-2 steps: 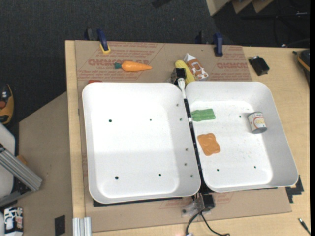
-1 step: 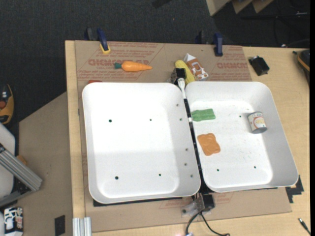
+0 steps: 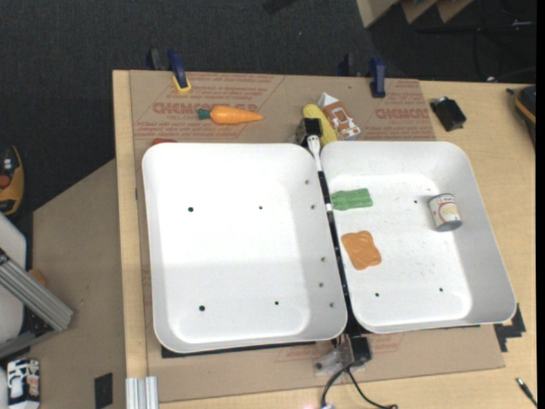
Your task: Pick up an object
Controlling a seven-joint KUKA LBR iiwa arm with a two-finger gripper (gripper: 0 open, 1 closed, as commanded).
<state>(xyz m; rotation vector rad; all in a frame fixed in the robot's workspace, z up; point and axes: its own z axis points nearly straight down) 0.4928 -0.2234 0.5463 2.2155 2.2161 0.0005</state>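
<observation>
Camera view, from above at a slant. Two white bins lie side by side and touch along their inner rims: the left bin (image 3: 170,254) and the right bin (image 3: 477,262).

Three objects rest in the right bin. A green block (image 3: 351,199) lies near the inner rim, its long axis running left to right and nearly level. Just below it sits an orange piece (image 3: 361,250) of irregular outline, slightly longer top to bottom. Well apart from both, toward the right wall, is a small can (image 3: 444,211); whether it stands or lies cannot be told.

Beyond the bins' far rims, on the cardboard sheet (image 3: 136,313), a toy carrot (image 3: 228,116) lies with its tip pointing right, and a yellow item (image 3: 313,116) touches a brown-and-white packet (image 3: 341,119).
</observation>
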